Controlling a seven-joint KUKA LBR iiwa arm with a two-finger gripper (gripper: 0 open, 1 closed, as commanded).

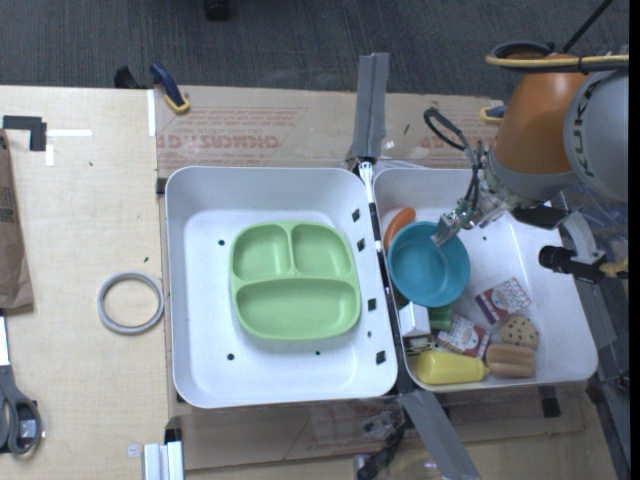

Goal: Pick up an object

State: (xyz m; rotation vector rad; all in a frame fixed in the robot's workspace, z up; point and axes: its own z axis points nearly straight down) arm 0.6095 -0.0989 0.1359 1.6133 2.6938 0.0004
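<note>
Two white bins share the bench. Left holds a green tray. My gripper, fingers clenched on the blue bowl's rim, works right, crowded by carrot, bread, banana.

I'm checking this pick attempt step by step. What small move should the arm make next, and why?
Probably a short descent. The gripper sits at the upper right rim of the blue bowl in the right bin, and nothing is visible between its fingers. Lowering onto that rim looks like the nearest chance of a grasp, since the other items lie further toward the bin's near edge.
</note>
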